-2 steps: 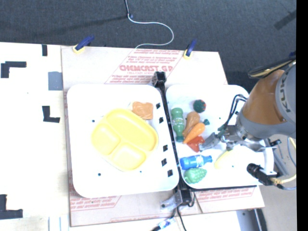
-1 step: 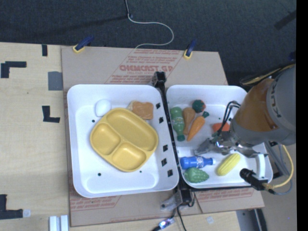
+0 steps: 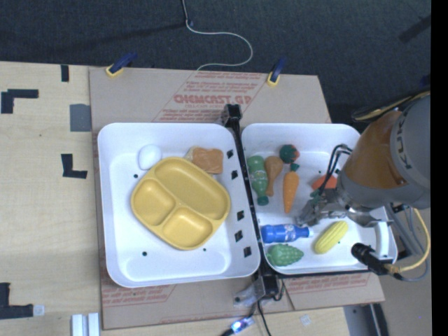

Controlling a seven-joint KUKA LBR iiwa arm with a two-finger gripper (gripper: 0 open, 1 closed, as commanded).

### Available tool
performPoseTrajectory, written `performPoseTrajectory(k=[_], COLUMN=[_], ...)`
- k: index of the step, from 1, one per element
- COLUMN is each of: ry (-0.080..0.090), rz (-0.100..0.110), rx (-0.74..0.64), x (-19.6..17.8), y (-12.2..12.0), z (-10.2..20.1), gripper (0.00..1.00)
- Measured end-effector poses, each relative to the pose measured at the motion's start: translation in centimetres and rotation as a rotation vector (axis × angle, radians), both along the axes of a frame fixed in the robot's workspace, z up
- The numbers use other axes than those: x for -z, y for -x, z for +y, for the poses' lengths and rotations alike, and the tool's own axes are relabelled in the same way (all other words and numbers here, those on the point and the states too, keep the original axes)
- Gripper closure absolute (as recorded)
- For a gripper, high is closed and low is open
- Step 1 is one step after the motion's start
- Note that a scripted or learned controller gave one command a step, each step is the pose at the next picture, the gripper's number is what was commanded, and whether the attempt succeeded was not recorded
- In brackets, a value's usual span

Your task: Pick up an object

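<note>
A wooden bench (image 3: 42, 208) carries a cardboard sheet (image 3: 210, 96) with red print, held at its far edge by two clamps (image 3: 120, 63), yellow with blue handles. Two white bins sit on the cardboard, touching side by side: the left bin (image 3: 112, 208) and the right bin (image 3: 308, 130). Dark tape marks (image 3: 19, 98) lie on the bare wood at left. A thin white cable (image 3: 222, 44) loops beyond the cardboard, seemingly on the dark floor.

gripper (image 3: 309, 214) over right bin (image 3: 308, 133), near corn (image 3: 330, 236)
</note>
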State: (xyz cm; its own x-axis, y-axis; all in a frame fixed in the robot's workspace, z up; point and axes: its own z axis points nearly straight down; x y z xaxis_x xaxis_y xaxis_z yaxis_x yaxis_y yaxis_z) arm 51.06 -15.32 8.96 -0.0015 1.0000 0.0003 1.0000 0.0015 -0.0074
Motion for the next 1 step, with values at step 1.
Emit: performPoseTrajectory(k=[1], ry=[-0.001], rz=[-0.004], rx=[0.001], x=[-4.12], y=[0.21], z=[-0.64], gripper=[1.0])
